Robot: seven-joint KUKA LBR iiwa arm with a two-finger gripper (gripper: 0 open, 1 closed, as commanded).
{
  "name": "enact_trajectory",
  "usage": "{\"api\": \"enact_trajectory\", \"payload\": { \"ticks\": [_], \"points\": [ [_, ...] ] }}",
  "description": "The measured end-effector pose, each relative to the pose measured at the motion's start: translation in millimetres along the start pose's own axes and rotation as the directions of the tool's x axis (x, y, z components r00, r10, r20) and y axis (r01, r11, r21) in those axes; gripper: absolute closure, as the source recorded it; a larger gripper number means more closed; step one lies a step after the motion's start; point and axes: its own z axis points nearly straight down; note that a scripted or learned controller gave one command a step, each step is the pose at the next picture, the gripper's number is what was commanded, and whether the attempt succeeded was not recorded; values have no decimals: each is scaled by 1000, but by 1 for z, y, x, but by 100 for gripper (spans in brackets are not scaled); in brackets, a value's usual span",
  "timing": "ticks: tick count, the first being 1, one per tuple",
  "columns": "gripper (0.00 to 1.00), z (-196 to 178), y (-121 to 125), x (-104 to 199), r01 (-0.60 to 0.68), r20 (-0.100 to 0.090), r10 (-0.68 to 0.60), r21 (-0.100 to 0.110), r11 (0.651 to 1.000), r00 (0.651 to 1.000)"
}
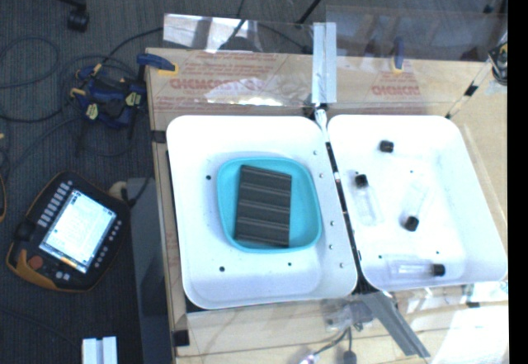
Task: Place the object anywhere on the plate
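Note:
A light blue plate (225, 189) lies in the middle of the left white bin (198, 271). A dark grey ribbed rectangular block (264, 205) rests flat on the plate, covering most of its centre. In the right white bin (474, 189) lie three clear vials with black caps: one near the left wall (364, 199), one in the middle (415, 210), one along the front wall (412, 269). A small black cap (385, 146) sits toward the back of that bin.
A raised divider (332, 189) separates the two bins. Cardboard and clear film (247, 78) line the back of the bench. A teach pendant (70, 230) lies on the floor at the left, and blue clamps (111, 98) with cables lie behind it.

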Motion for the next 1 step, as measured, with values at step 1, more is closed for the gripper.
{"api": "enact_trajectory", "payload": {
  "ticks": [1],
  "points": [
    [0,0,-10,-47,0,-1,0,2,1000,1000]
  ]
}}
